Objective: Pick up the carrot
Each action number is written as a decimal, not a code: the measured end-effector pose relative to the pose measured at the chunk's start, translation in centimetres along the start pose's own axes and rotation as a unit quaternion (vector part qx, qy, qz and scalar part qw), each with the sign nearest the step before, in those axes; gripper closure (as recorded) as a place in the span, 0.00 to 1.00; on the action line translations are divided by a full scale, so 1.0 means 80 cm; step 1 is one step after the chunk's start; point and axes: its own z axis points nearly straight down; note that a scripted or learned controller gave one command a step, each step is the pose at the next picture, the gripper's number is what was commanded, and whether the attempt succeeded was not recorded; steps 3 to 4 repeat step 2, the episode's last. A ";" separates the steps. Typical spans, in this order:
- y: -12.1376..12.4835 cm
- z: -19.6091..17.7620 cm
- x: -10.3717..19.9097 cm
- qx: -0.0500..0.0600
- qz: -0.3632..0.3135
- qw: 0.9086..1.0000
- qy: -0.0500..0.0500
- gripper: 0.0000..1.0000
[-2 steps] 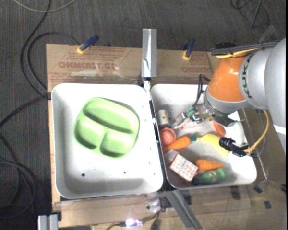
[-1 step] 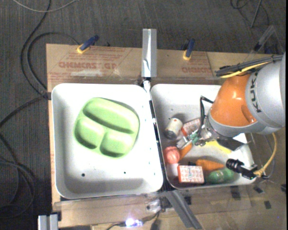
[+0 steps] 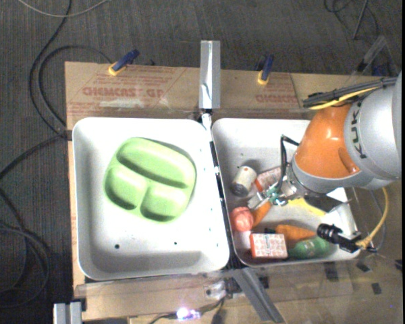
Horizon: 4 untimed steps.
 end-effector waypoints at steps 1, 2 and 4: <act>0.003 -0.012 0.003 -0.002 -0.001 1.000 0.001 1.00; 0.034 -0.101 0.002 0.006 -0.076 0.997 0.008 1.00; 0.034 -0.101 0.002 0.006 -0.076 0.997 0.008 1.00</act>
